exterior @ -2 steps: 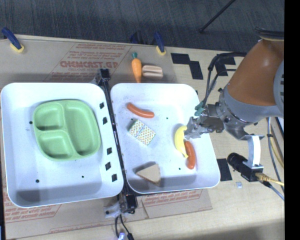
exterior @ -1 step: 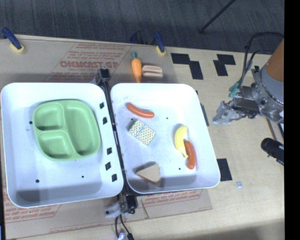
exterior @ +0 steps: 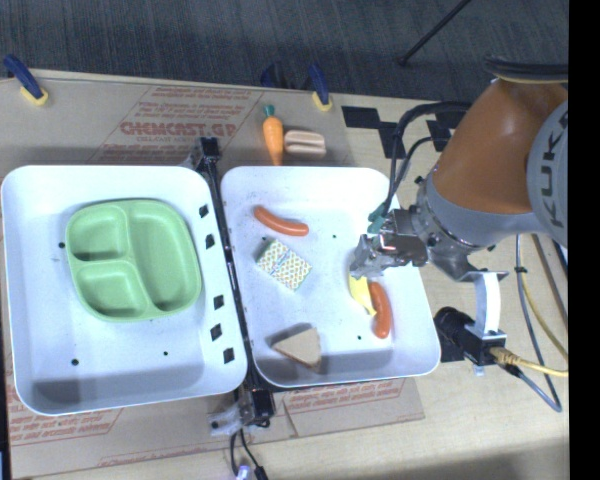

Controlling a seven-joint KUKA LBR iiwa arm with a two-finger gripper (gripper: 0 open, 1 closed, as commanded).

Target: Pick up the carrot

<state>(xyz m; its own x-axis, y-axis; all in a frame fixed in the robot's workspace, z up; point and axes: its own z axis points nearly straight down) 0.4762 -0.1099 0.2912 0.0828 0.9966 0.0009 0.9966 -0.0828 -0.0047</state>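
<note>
The carrot (exterior: 272, 136) lies outside the bins, on the cardboard (exterior: 180, 118) beyond the right bin (exterior: 330, 193), beside a bun (exterior: 305, 144). The gripper (exterior: 372, 260) hovers over that bin's right side above a sausage (exterior: 381, 309); its jaw state cannot be told.

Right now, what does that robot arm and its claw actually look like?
The arm is bulky and rounded, with a broad orange band over grey casing and part of a dark letter on its side. Black cables loop beside it. The gripper is a small grey metal piece.
</note>
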